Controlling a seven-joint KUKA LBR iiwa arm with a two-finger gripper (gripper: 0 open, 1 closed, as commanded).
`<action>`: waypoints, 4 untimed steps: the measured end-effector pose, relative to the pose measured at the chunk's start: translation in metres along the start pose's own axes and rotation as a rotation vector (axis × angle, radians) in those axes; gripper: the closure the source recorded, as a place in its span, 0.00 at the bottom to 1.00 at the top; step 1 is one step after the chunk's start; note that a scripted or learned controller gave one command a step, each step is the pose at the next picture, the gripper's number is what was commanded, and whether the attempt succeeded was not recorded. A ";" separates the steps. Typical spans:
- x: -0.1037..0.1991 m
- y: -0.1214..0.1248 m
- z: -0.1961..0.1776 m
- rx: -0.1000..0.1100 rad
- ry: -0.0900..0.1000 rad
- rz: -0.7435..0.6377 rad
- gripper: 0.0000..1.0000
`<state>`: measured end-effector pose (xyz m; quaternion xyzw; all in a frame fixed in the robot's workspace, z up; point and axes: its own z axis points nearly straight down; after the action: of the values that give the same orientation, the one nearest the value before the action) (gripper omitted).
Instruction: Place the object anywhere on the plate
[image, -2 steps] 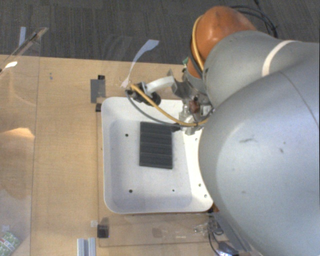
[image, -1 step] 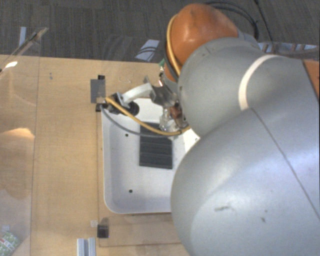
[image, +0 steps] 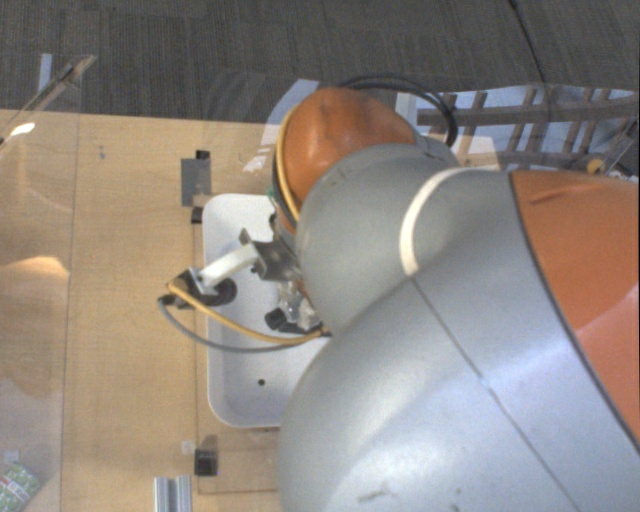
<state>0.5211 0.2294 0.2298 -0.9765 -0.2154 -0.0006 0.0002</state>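
With the grey arm (image: 450, 340) hanging over the white bin (image: 225, 385) and hiding nearly all of it, I cannot tell where object or plate lie, so a release from here risks missing the plate entirely.

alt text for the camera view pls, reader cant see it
A large grey and orange robot arm fills most of the frame from the right, reaching over a shallow white bin on a light wooden bench. Yellow and black cables loop from the arm's end across the bin's left edge.
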 end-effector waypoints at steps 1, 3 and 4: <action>-0.049 0.099 0.129 0.002 -0.001 -0.098 1.00; -0.070 0.148 0.077 0.009 0.035 -0.006 1.00; -0.077 0.167 0.064 0.024 0.035 0.009 1.00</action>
<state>0.5217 0.0462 0.1654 -0.9772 -0.2112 -0.0151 0.0156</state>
